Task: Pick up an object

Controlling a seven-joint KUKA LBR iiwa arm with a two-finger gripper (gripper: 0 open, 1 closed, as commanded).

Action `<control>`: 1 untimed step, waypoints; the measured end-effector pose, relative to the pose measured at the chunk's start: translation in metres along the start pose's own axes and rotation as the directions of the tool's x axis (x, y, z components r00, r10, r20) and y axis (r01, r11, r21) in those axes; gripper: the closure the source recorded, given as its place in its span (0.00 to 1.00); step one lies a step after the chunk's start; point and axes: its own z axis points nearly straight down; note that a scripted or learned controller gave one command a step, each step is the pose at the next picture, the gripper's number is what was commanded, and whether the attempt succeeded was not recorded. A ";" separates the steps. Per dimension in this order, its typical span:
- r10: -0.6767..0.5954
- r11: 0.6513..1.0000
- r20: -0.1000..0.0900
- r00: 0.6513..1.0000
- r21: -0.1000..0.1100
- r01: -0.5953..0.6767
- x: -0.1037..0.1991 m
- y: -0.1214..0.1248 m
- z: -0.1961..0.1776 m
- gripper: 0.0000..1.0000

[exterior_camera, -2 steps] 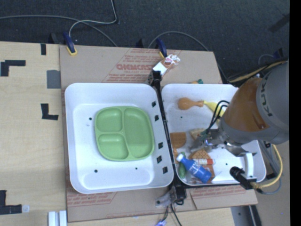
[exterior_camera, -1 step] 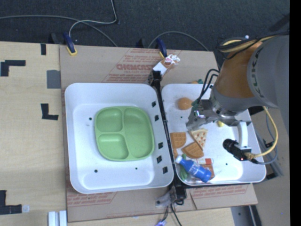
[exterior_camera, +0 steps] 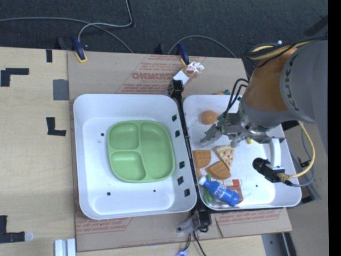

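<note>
Red lettering reading "CHEMCAST" is seen printed on the brown cardboard sheet [exterior_camera: 144, 73] laid beneath the bins; nothing else can be read.

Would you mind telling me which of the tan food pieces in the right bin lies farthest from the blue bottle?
The rounded bun-like piece near the bin's back wall, alone above the end effector; the other three cluster just above the blue bottle.

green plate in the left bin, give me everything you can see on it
The green plate is a pale green divided tray, plastic by its look, with rounded corners and three compartments: one long one on the camera view's right and two smaller ones on the left. It lies flat, slightly rotated, near the middle of the left bin, resting on the bin floor. Nothing sits in it or touches it from above.
</note>
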 end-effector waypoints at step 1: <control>0.002 1.000 0.003 1.000 -0.012 -0.002 -0.036 0.005 0.084 0.00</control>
